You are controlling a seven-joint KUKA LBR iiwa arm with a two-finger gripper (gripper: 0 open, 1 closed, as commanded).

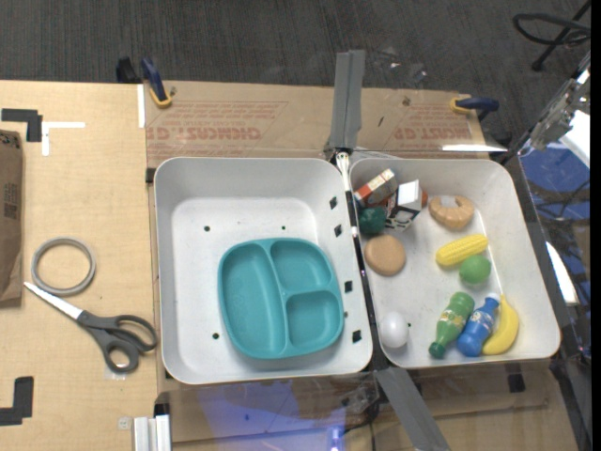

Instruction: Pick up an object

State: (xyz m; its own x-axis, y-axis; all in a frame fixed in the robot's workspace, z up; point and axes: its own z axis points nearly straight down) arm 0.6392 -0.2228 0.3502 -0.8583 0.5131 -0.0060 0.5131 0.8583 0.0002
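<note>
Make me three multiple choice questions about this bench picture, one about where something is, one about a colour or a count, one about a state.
1. Where does the teal divided tray lie?
A. in the left bin
B. in the right bin
C. on the bench beside the scissors

2. What colour is the corn cob?
A. red
B. yellow
C. blue

3. How do the scissors lie?
A. standing upright in a bin
B. flat inside the tape roll
C. flat on the bench, apart from the bins

Key:
1 A: the tray sits in the left bin.
2 B: the cob is yellow, lying in the right bin.
3 C: they lie flat on the bench left of the bins, just below the tape roll.
</note>
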